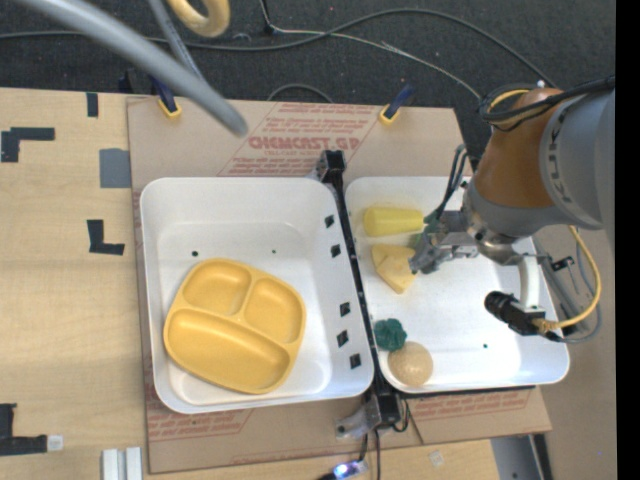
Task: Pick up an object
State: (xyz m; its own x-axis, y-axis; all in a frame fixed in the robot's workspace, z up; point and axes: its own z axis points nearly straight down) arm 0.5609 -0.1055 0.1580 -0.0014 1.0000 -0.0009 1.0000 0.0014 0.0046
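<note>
Cardboard (300, 143) is covering the counter (60, 258) under two shallow white bins sitting side by side, and two yellow clamps are pinning its far edge. Left of the divider, the left bin (170, 218) is carrying a yellow divided plate (235, 323) lying flat toward its near side, with one long compartment along the near edge and two smaller ones behind it. Right of the divider, the right bin (480, 353) is holding four small things. A grey arm (560, 158) with an orange band is reaching in from the right and hanging over the far half of this bin. Its hand (432, 251) is sitting low at the bin's middle, pointing toward the divider; whether it is clenched or released cannot be told from this angle. A yellow block (392, 220) is lying near the far wall, just beside the divider. A pale yellow wedge (393, 268) is lying right below it, its right edge touching or just beside the hand's tip, and nothing is visibly caught in the hand. In the near corner, a round beige ball (410, 364) is resting against the near wall, and a small dark green lump (389, 334) is touching its upper left side.
</note>
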